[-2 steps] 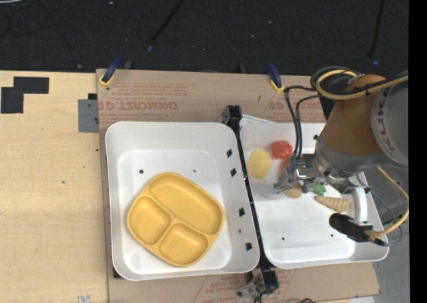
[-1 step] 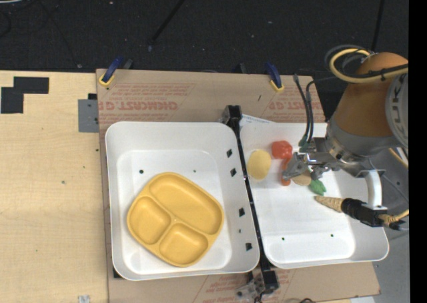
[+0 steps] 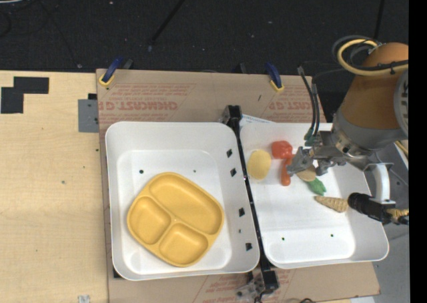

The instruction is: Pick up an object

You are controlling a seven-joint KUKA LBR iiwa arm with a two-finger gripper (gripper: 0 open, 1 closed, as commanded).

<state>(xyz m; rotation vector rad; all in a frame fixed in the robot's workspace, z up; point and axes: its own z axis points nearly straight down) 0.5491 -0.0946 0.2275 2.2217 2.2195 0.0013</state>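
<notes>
My gripper (image 3: pixel 309 165) hangs low over the upper middle of the right bin (image 3: pixel 300 245). Just under it lies a small beige piece (image 3: pixel 307 175), touching or nearly touching the gripper. A green piece (image 3: pixel 317 186) lies right beside that. A red piece (image 3: pixel 281 149) and a thin orange-red piece (image 3: pixel 285 175) sit just left of the gripper. Further left, near the bin's left wall, rests a pale yellow lemon-like object (image 3: pixel 259 163). A tan cone-shaped piece (image 3: pixel 331 203) lies to the gripper's lower right.
The left bin (image 3: pixel 127 141) holds a yellow divided plate (image 3: pixel 175 218) with three compartments. A black divider (image 3: pixel 241 181) runs between the bins. Cardboard (image 3: pixel 173 95) lies under both bins, held by clamps at the back. The arm comes in from the right.
</notes>
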